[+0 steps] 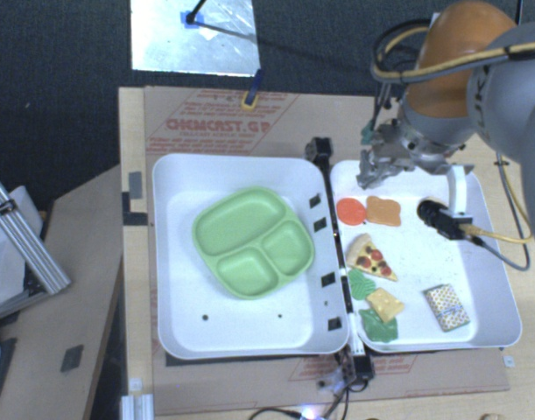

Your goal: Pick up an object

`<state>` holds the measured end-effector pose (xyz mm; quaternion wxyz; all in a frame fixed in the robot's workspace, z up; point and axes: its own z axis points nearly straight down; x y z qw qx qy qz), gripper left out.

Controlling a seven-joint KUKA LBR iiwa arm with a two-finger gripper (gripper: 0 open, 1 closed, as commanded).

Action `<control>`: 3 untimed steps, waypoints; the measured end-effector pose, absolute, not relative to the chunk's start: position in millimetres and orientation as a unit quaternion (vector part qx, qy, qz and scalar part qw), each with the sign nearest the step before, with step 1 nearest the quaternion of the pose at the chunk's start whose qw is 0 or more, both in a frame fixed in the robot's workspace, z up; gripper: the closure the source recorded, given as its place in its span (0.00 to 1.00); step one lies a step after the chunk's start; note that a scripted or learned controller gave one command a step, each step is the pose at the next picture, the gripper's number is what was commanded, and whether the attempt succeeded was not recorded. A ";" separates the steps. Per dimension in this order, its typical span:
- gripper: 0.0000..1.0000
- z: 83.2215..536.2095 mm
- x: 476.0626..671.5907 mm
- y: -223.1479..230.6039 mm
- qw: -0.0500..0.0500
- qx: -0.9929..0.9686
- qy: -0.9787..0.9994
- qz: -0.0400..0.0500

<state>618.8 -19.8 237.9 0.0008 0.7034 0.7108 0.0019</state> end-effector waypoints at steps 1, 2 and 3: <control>1.00 217.2 609.8 3.1 0.000 0.704 0.710 0.000; 1.00 229.4 621.0 15.9 0.001 0.705 0.710 0.001; 1.00 217.3 606.5 5.8 0.000 0.707 0.707 -0.001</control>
